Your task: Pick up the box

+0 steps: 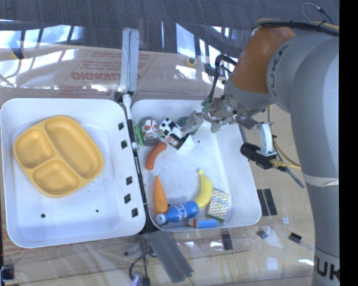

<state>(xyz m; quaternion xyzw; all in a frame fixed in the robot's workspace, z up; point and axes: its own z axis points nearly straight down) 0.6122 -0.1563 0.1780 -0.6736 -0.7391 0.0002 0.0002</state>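
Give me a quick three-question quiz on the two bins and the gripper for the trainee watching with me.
1. True or false: the yellow divided plate lies in the same bin as the banana.
2. Multiple choice: the box with the patterned print lies at A) the far left corner of the right bin, B) the near right corner of the right bin, beside the banana, C) on the yellow plate.
3. Fill in: the gripper is over the far end of the right bin, near the black-and-white ____ toy.

Key: 1 false, the plate is in the left bin. 2 B. 3 cow.
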